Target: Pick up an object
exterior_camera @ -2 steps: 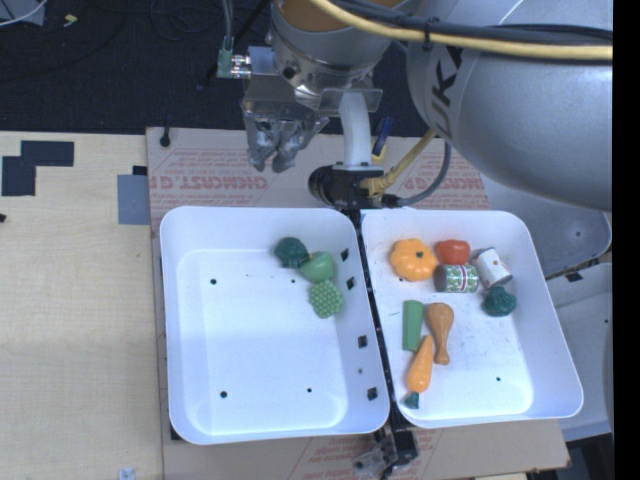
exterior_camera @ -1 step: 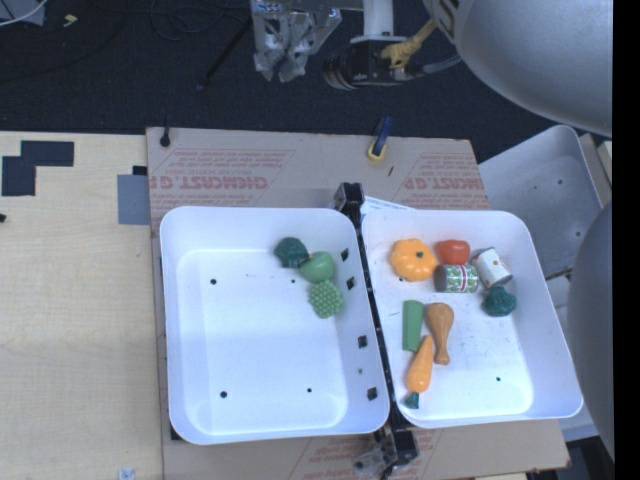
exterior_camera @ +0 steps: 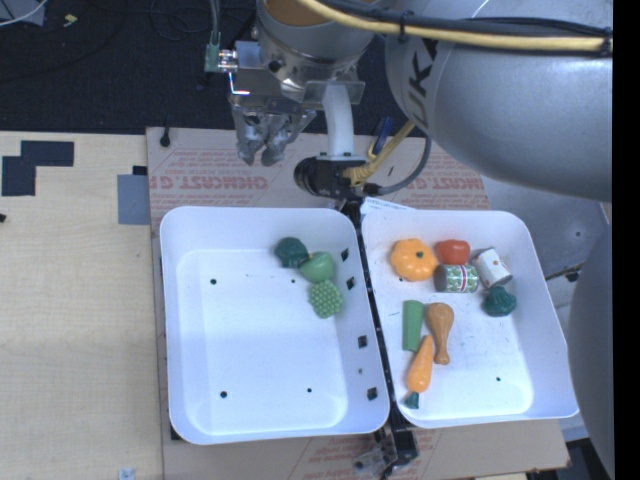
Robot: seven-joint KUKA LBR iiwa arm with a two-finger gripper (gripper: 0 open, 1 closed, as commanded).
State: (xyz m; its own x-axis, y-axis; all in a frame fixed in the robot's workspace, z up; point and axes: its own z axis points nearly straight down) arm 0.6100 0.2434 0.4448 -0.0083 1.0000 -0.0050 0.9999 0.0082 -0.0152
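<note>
Objects for picking lie in both shallow white bins. In the left white bin point(exterior_camera: 190, 368) we see three things bunched near its far right corner: a dark green rounded toy point(exterior_camera: 292, 251), a lighter green smooth toy point(exterior_camera: 319, 266) touching it, and a bumpy pale green toy point(exterior_camera: 326, 298) just below that one. In the right white bin point(exterior_camera: 530, 368) we see an orange pumpkin-shaped toy point(exterior_camera: 413, 259), a red tomato-like toy point(exterior_camera: 452, 251) just beside it, a small can with a green and red label point(exterior_camera: 458, 278) lying on its side, and a white and grey cylinder point(exterior_camera: 491, 266) next to the can. A dark teal lumpy toy point(exterior_camera: 499, 302) sits near the right wall. Lower down lie a flat green stick-shaped piece point(exterior_camera: 412, 324), a tan drumstick-shaped toy point(exterior_camera: 439, 330) and an orange carrot toy point(exterior_camera: 420, 366), close together.

The two-finger gripper point(exterior_camera: 266, 149) hangs beyond the far edge of the left bin, over the brown cardboard sheet point(exterior_camera: 200, 173), well apart from every toy. Its grey fingers point(exterior_camera: 250, 140) point down, drawn narrow, with nothing between them.
</note>
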